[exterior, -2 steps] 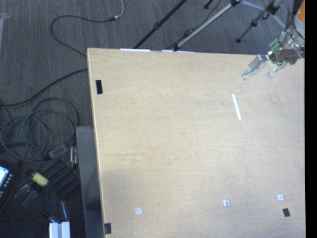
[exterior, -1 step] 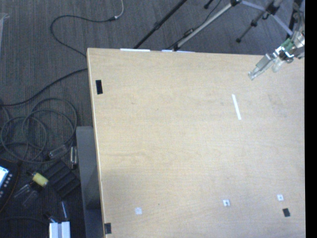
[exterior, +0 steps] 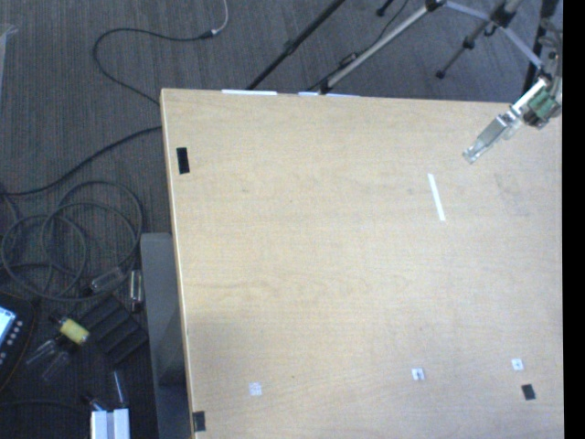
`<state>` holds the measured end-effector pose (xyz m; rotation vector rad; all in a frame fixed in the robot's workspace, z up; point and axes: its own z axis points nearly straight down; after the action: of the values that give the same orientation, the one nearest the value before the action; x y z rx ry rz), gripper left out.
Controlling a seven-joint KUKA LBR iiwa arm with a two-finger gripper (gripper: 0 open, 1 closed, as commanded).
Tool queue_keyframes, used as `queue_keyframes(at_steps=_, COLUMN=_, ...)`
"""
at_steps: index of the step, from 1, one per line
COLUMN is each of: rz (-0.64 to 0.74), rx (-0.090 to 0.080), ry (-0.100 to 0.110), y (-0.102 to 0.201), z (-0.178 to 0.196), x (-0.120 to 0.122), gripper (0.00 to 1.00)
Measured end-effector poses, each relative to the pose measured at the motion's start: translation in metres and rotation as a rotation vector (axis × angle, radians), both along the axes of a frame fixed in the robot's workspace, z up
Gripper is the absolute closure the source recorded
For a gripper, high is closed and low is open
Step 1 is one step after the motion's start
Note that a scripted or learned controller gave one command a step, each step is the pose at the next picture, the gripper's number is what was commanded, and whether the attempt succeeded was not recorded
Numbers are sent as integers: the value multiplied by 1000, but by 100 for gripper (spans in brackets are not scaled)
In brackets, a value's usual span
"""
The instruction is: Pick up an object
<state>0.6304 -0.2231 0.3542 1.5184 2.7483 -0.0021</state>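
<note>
A thin white strip [exterior: 437, 198] lies flat on the pale wooden bench top [exterior: 320, 263], right of centre. My gripper [exterior: 475, 150] comes in from the upper right edge and hangs tilted over the bench's far right corner. Its tip points down and to the left. It is above and to the right of the strip and apart from it. Nothing shows held at its tip.
Small black tags [exterior: 182, 160] and pale markers [exterior: 418, 374] dot the bench top. Cables [exterior: 64, 236] and gear lie on the carpet to the left. Tripod legs [exterior: 411, 16] stand behind the bench's far edge.
</note>
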Motion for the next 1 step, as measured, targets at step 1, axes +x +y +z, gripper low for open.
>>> queue_keyframes(at_steps=1, rz=2, rx=2, ry=-3, y=2, z=9, x=1, gripper=100)
